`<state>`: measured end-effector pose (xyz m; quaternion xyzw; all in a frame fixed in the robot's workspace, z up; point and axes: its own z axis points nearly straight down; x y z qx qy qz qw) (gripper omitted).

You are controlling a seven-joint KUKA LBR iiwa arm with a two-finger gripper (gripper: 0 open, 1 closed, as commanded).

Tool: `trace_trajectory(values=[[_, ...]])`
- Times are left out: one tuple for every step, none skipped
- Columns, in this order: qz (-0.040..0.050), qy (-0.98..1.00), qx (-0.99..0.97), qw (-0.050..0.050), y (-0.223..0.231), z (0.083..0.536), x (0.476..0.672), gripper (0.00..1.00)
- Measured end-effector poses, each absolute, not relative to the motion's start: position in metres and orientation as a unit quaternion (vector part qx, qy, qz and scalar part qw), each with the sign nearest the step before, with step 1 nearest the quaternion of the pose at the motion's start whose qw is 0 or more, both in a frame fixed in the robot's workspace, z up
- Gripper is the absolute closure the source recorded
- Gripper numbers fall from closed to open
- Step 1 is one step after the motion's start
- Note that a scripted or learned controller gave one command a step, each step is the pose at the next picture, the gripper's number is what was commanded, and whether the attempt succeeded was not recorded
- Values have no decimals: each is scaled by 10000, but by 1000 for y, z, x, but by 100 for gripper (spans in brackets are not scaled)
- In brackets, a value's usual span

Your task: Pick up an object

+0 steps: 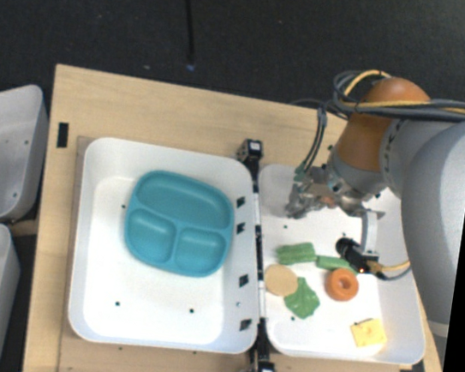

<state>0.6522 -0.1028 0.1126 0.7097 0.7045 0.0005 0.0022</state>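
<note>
The tool (302,202) hangs over the far left corner of the right bin (405,250); I cannot tell its state (nothing shows in it). Toward the bin's near edge lie a green block (296,253), tan disc (281,280), orange piece (342,285) and yellow piece (367,333). A teal tray (179,222) sits in the left bin (79,288).

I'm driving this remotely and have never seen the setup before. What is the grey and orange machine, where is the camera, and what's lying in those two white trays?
The camera sits above the bench, looking down at a slant. The robot arm, grey with an orange band, reaches in from the right. Its end effector hangs over the far part of the right bin; nothing visible is held in it. That bin holds small toy foods: a green block, a tan disc, a green leafy piece, an orange round piece and a yellow piece. The left bin holds a blue divided plate.
</note>
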Motion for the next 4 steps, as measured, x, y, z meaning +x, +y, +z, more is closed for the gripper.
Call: trace_trajectory(values=[[19, 7043, 7099, 28, -106, 178, 653, 100], [20, 7059, 7083, 34, -109, 243, 652, 100], [11, 7075, 7067, 18, -110, 269, 652, 100], [1, 7091, 7051, -2, -53, 259, 633, 100]])
